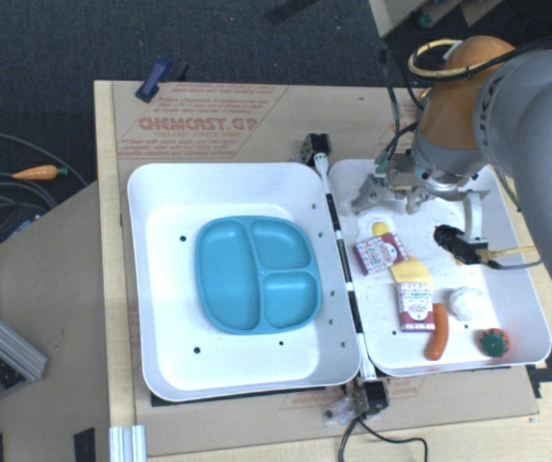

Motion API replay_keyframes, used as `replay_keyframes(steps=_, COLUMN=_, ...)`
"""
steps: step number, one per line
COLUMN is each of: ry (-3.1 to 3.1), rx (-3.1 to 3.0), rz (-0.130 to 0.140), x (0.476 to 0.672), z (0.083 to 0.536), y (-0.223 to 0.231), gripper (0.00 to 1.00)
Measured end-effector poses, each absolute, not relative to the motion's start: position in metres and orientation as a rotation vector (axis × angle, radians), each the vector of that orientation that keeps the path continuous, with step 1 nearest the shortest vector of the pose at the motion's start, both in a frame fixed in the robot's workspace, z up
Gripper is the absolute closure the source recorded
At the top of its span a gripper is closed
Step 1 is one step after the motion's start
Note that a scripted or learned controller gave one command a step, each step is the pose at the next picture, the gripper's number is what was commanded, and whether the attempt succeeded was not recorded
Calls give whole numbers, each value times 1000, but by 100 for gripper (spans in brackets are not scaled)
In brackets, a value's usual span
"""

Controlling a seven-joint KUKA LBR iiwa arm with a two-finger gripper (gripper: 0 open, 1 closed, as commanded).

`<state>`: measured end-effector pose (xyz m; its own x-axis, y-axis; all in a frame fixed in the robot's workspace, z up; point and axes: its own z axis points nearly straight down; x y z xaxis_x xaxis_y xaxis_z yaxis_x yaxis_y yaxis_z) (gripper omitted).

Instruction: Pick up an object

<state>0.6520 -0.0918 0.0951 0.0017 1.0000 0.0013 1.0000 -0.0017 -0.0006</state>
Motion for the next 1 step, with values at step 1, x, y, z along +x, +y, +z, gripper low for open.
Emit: replay_keyframes(steps=1, ry=-2223, rx=-2221, rz=-1, x=667, z=85, y=-91, gripper=0)
